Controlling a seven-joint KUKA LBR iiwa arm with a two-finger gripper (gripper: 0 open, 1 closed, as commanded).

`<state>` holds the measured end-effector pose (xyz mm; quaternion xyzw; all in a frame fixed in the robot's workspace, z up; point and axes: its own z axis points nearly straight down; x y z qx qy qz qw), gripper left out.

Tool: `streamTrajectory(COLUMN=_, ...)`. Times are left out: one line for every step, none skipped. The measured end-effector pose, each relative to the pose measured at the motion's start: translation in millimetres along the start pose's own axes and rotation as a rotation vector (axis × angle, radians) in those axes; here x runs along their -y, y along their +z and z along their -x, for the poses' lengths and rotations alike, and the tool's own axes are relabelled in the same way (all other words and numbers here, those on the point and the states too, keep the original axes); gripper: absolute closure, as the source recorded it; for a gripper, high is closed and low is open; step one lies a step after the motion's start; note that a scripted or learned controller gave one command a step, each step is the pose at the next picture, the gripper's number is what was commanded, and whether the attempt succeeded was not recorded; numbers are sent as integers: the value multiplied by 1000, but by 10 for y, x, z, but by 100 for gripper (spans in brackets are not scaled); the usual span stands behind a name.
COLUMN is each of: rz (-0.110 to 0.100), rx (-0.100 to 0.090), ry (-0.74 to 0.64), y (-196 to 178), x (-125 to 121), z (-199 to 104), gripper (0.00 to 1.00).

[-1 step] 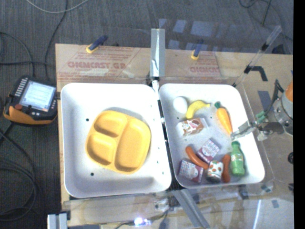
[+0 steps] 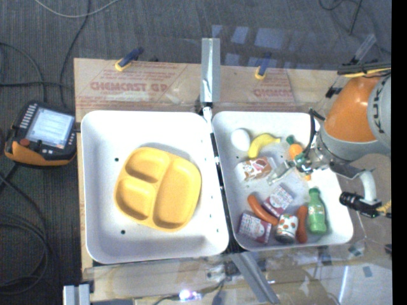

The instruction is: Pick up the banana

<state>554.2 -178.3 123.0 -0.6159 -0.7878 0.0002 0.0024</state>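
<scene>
The yellow banana [image 2: 260, 145] lies curved in the back part of the right bin [image 2: 332, 232], next to a white egg [image 2: 240, 138]. My gripper [image 2: 285, 169] hangs low over the middle of that bin, a short way to the right of and in front of the banana and apart from it. It points down-left toward a red-and-white packet [image 2: 256, 169]. The grey arm with its orange band [image 2: 353, 114] reaches in from the right.
The right bin also holds an orange fruit [image 2: 295, 150], a green bottle [image 2: 316, 212], two sausages [image 2: 262, 209], a small can [image 2: 287, 228] and other packets [image 2: 254, 227]. A yellow divided tray [image 2: 159, 187] sits in the left bin [image 2: 95, 234]. A teach pendant [image 2: 43, 133] lies at the far left.
</scene>
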Motion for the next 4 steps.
streamTrajectory(rz=1, rx=1, ry=-110, y=298, x=-649, z=156, gripper=0)
streamTrajectory(rz=-48, rx=-8, ry=-159, y=367, x=-977, z=-26, gripper=0)
streamTrajectory(rz=-52, rx=-4, ry=-159, y=297, x=-970, z=-22, gripper=100)
streamTrajectory(rz=0, rx=5, ry=258, y=-411, x=-1135, z=-269, gripper=100)
